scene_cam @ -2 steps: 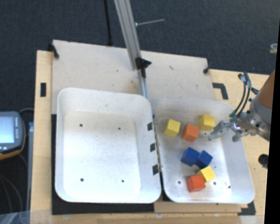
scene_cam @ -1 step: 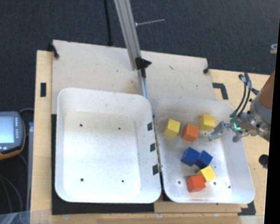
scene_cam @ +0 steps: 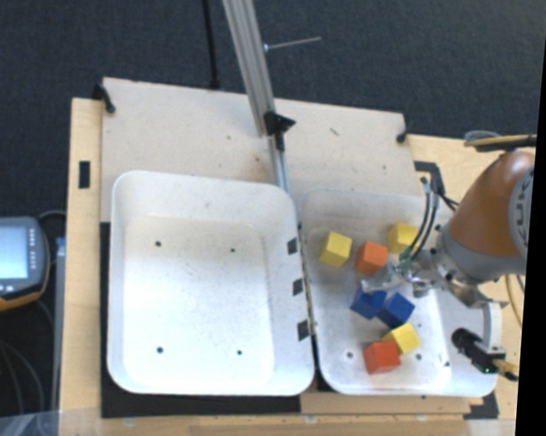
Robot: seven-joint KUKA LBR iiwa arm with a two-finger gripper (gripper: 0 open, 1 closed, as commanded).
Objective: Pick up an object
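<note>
Smooth cubes in right bin [scene_cam: 336, 373]: 3 yellow, 2 orange, 2 blue. Gripper [scene_cam: 402, 274] at 12 o'clock of blue pair [scene_cam: 383, 306]; grip unreadable.

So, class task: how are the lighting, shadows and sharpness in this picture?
Camera view: even, soft light, with no strong glare on the white bins; the blocks cast only faint shadows; the image is coarse and slightly soft; the gripper blurs into clutter.

In the right bin [scene_cam: 336, 368], yellow cubes lie at ten [scene_cam: 336, 248], twelve [scene_cam: 402, 237] and five [scene_cam: 405, 339] o'clock, orange ones centre [scene_cam: 372, 257] and six [scene_cam: 382, 356], blue pair [scene_cam: 383, 306] between
</note>
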